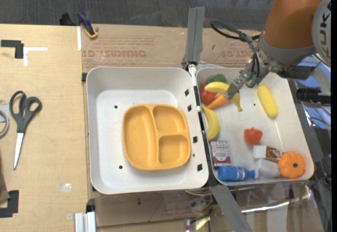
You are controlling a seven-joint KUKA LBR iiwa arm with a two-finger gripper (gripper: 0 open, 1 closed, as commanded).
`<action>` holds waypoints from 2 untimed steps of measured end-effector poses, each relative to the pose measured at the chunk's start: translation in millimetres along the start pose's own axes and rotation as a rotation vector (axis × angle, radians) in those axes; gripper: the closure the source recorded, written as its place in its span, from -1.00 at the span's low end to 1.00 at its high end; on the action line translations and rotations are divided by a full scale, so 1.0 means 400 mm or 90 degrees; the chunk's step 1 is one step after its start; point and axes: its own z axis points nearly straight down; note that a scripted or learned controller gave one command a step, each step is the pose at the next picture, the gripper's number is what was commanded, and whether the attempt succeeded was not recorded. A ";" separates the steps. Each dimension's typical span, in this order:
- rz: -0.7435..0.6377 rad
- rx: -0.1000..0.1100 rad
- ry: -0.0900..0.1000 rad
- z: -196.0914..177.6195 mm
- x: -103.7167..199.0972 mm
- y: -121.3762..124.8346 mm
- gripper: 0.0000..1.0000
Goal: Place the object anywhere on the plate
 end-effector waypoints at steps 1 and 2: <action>0.064 0.000 0.001 0.156 0.134 0.106 1.00; 0.075 0.000 0.001 0.165 0.349 0.080 1.00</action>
